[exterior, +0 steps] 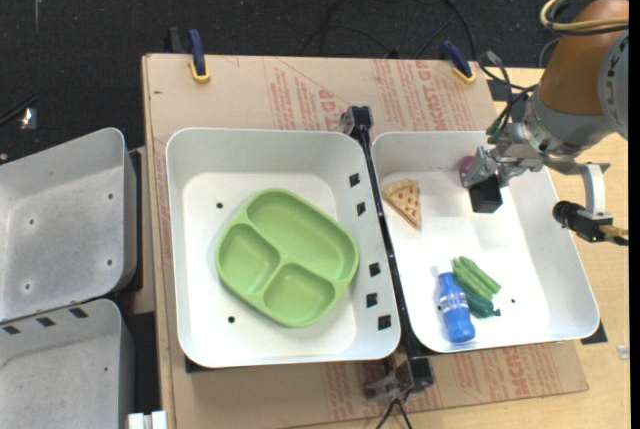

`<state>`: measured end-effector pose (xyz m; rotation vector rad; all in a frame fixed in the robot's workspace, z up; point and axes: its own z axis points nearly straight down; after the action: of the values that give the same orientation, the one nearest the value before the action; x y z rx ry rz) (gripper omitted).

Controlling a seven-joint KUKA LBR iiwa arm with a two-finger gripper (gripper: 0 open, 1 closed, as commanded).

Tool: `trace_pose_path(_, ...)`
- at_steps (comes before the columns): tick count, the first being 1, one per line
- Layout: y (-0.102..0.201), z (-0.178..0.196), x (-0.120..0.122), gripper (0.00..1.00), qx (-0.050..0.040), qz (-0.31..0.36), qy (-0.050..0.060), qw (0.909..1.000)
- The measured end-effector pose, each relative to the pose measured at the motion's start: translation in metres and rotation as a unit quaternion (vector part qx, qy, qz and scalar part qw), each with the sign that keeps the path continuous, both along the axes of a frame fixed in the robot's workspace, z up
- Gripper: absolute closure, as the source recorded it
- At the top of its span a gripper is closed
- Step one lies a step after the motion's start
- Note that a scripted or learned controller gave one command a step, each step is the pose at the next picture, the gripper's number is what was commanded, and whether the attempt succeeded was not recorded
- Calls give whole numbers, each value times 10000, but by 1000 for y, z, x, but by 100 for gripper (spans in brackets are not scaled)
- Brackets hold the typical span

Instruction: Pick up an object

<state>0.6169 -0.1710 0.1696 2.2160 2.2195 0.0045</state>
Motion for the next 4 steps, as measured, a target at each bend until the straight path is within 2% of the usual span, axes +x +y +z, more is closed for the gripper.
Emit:
trace_pose_path(1,-2,64,1,100,-3,3,-5,10000)
trace_pose_path(2,-2,86,2,100,1,5,11,10000)
trace_pose_path(4,107,73,-3,100,12,25,36,10000)
